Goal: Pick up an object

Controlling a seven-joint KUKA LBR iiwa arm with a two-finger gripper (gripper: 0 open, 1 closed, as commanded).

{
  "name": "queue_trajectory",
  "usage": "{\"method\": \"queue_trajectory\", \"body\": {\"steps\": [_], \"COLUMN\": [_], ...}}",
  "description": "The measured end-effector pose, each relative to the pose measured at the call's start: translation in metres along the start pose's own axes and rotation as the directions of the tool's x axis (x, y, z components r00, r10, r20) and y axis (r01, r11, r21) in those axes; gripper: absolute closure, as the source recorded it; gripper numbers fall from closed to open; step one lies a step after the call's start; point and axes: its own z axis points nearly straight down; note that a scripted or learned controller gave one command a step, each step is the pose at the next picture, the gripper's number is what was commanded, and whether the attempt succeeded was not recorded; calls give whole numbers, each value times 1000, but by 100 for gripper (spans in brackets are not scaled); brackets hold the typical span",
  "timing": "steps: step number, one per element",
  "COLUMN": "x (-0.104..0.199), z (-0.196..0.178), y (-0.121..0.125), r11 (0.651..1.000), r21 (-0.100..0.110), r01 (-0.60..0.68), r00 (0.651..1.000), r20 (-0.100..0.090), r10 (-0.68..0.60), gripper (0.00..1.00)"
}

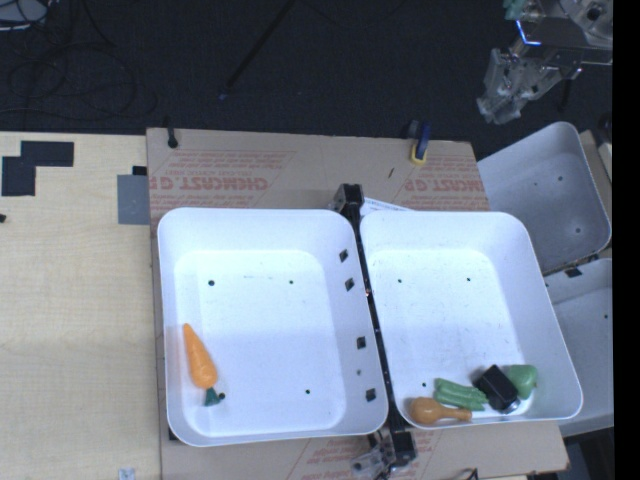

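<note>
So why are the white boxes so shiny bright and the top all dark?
Camera view: strong light washes out the floor of the left bin and right bin, so detail is lost; beyond the bench the background is almost black; the gripper up there looks dim and blurry; the toy carrot stays sharp.

Under me I see a light wooden bench with a brown cardboard sheet lying on it. Behind the bench the floor is dark, with thin cables across it. A grey metal plate stands at the right.
</note>
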Motion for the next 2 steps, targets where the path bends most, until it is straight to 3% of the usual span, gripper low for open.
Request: {"method": "queue_trajectory", "body": {"steps": [1,2], "x": [-61,-117], "z": [137,218], "y": [37,46], "r11": [1000,1000], "r21": [29,24], "r01": [-9,-7], "r00": [1000,1000], "r20": [1,0], "r10": [9,7], "gripper": [100,100]}}
